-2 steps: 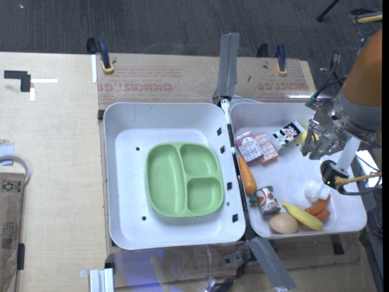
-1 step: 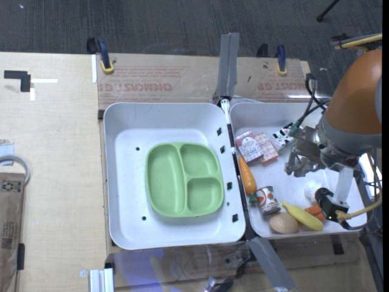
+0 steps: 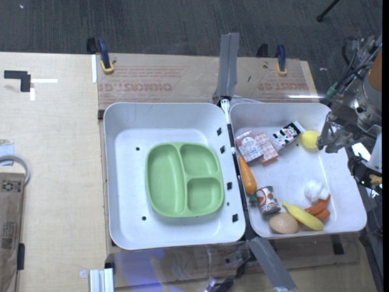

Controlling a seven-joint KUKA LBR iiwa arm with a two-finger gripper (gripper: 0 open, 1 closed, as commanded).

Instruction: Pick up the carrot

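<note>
Pretty even overhead light, bright, and the two white bins (image 3: 173,117) almost blow out. Shadows are soft and short, tucked under the green tray (image 3: 184,179). There's a bluish-purple glare patch at the bottom edge (image 3: 143,266). Overall a bit soft and grainy, and the arm (image 3: 358,111) at right looks blurry.

Red print is showing upside down on the cardboard sheet (image 3: 146,78) behind the bins, apparently reading "CHEMCAST GP".
</note>
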